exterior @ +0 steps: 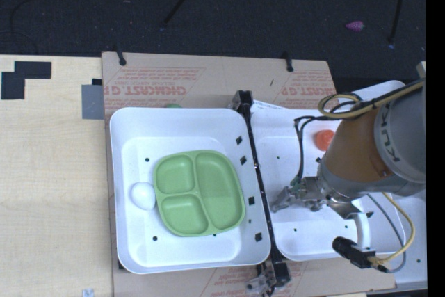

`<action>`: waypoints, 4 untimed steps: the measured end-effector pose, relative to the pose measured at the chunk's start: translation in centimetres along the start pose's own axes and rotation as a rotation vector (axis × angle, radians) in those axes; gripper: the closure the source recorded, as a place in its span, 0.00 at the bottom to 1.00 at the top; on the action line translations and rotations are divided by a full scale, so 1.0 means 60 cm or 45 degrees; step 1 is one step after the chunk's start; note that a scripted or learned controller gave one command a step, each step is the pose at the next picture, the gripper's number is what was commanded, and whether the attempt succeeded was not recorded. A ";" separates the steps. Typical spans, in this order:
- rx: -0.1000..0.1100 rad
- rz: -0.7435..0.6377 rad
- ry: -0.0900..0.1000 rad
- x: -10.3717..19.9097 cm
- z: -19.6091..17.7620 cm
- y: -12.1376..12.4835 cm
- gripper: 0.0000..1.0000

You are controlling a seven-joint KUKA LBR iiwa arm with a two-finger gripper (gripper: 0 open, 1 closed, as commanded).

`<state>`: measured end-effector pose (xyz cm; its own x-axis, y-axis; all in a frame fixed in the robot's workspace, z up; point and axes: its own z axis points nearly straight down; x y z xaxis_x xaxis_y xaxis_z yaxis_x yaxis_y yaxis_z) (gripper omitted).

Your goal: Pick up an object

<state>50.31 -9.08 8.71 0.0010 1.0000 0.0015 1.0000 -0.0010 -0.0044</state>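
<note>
Roughly upright green plate (199,192), long axis vertical.

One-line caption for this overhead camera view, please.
KUKA arm's gripper low in the right bin; green divided plate and white ball in the left bin.

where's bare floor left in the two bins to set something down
Left bin: bare strips border the green divided plate along the far and near walls; the left side is tight, with the white ball touching the plate. Right bin: bare near the divider; the arm crowds the rest, by the orange object.
</note>
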 end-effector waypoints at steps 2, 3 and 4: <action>-0.007 0.003 -0.002 -0.009 -0.121 -0.007 1.00; -0.009 -0.001 -0.003 -0.026 -0.205 0.003 1.00; -0.006 -0.001 -0.002 -0.028 -0.247 0.003 1.00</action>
<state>50.57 -10.79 23.55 -0.0001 1.0000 0.0000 1.0000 0.0001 0.0007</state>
